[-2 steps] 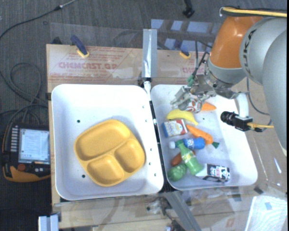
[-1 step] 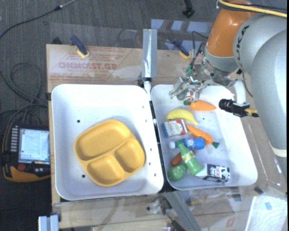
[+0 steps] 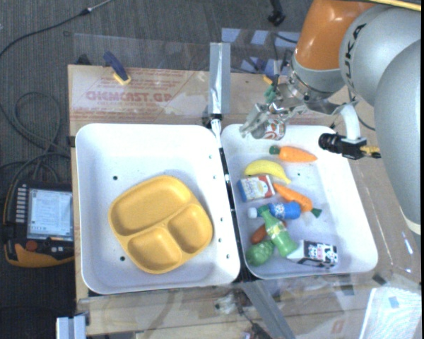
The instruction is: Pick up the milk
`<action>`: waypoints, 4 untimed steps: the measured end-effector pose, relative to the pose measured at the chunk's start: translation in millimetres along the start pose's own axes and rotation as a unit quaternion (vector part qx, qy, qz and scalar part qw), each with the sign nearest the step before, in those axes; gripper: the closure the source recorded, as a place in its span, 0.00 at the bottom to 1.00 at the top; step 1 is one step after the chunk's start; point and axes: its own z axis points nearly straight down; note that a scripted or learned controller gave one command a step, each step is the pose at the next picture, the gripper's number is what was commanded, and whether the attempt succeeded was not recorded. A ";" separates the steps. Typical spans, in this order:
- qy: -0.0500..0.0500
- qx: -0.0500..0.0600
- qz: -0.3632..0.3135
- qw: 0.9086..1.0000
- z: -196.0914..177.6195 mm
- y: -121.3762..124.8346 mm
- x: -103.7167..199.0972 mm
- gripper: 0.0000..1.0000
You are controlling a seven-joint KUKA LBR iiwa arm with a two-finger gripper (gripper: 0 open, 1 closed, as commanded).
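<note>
Closest to the camera, the milk (image 3: 318, 253), a little cow-spotted carton, lies on its side in the front corner of the right bin (image 3: 358, 210), about as far from the end effector (image 3: 267, 121) as that bin lets it be. Just beside it sit a green veggie (image 3: 259, 253) and a green bottle (image 3: 280, 236). A step nearer the end effector are a blue bottle (image 3: 282, 210), a red-and-white carton (image 3: 256, 188) and a banana (image 3: 266, 168). A carrot (image 3: 295, 154) lies almost under the end effector, which hangs over the far rim. Can't tell if it's released or clenched. The left bin (image 3: 99, 154), off to its side, holds a yellow divided tray (image 3: 160, 222).
</note>
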 end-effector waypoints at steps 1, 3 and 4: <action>0.000 -0.001 -0.121 0.993 -16.4 0.7 1.3 1.00; 0.000 0.000 -0.080 0.997 -13.2 1.8 6.0 1.00; 0.000 -0.001 -0.187 0.982 -19.7 5.5 17.9 1.00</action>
